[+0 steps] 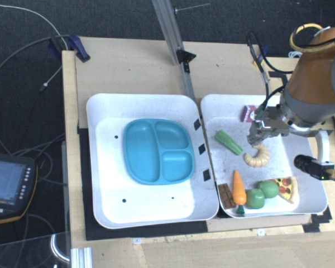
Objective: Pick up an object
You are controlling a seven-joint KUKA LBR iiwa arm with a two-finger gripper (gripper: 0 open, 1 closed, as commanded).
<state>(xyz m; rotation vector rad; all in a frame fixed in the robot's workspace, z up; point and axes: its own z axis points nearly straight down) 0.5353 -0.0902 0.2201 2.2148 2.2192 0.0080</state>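
While nothing is lifted yet, the layout reads clearly enough, front edge of the bench first. Nearest the camera, in the right bin [318,205], sits a cluster: a carrot [239,188] standing roughly front-to-back, a brown block [226,196] touching its left side, a green round piece [255,199] and a second green lump [269,188] just right of it, then a pizza slice [285,188] by the right wall. The left bin [100,149] holds a blue divided plate [158,151], well apart from the arm.

Next back is the likely target, a tan croissant [258,156], approx mid-bin. It curves like a hook, w/ its long axis running up-and-down in the view, the upper end rising toward the gripper [260,137]. So the croissant lies directly below and just in front of the gripper, touching or nearly so; can't tell which. A green pepper [228,142] lies left of the gripper, angled diagonally, near but apart.

The gripper's fingers point down at the croissant's top end, but they're too small and dark to read: can't tell how far open, and nothing is visibly clamped btwn them.

Farther back, a purple packet [248,113] rests near the bin's rear wall, just behind the gripper.
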